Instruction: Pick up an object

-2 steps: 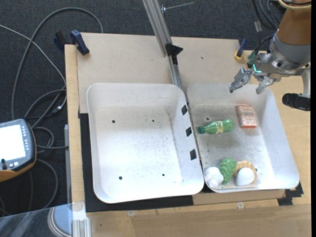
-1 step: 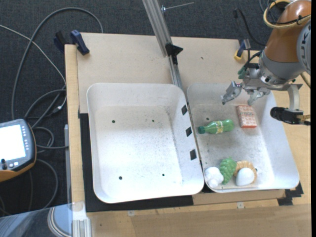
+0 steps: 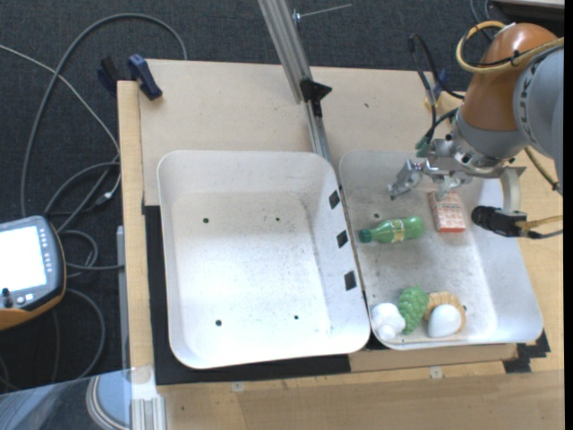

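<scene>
The tool point(image 3: 405, 179) hangs over the far end of the right-hand bin point(image 3: 501, 276), its metal fingers reaching toward the bin's middle — whether they are spread or pressed together cannot be told from this angle, and nothing shows between them. Behind it rises the grey arm point(image 3: 537, 97) with its orange band point(image 3: 501, 70), entering from the right.

Just beside the tool, toward the right wall, lies a small reddish carton point(image 3: 448, 211), flat on the bin floor. Nearer the centre, a green plastic bottle point(image 3: 392, 231) rests on its side, its cap end pointing at the divider between the bins. At the near end of the same bin sit three things close together — a white ball point(image 3: 387, 317), a green leafy toy vegetable point(image 3: 413, 305) and a white egg-shaped piece on a tan base point(image 3: 444, 317) — all well apart from the tool.

The left-hand bin point(image 3: 251, 258) shows a speckled white floor. Both bins sit on a pale wooden counter point(image 3: 224, 106), where a blue clamp point(image 3: 143, 75) grips the far left corner and a slanted metal rail point(image 3: 286, 43) crosses above. On the dark floor to the left, a handheld control pendant point(image 3: 27, 262) lies among looping cables point(image 3: 81, 168).
</scene>
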Robot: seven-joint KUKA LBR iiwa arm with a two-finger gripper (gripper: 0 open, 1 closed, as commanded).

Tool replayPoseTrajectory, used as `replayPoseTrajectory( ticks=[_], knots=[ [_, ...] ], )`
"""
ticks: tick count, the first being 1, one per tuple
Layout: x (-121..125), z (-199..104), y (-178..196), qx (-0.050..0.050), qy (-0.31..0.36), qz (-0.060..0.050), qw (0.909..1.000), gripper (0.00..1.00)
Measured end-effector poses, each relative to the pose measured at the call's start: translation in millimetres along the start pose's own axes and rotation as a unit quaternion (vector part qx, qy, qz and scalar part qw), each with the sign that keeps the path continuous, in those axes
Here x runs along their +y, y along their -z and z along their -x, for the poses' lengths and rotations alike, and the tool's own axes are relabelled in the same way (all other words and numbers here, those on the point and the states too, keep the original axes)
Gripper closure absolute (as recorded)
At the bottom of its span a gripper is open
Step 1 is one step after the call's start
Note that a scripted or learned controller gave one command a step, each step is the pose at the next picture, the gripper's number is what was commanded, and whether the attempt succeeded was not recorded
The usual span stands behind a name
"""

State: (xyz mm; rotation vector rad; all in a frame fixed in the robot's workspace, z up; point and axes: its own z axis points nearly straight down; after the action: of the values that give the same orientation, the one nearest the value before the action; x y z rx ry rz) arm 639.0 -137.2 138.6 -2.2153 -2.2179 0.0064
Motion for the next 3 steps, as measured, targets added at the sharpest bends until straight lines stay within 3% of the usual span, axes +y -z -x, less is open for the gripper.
replayPoseTrajectory(
  ticks=[1, 2, 3],
  knots=[
    [-0.6, -0.9, -49.2, 0.0, 0.0, 0.0, 1.0, 0.0],
    [1.6, -1.1, -34.0, 0.0, 0.0, 0.004, 1.0, 1.0],
    [7.4, -4.4, 11.5, -0.001, 0.0, 0.007, 1.0, 1.0]
  ],
)
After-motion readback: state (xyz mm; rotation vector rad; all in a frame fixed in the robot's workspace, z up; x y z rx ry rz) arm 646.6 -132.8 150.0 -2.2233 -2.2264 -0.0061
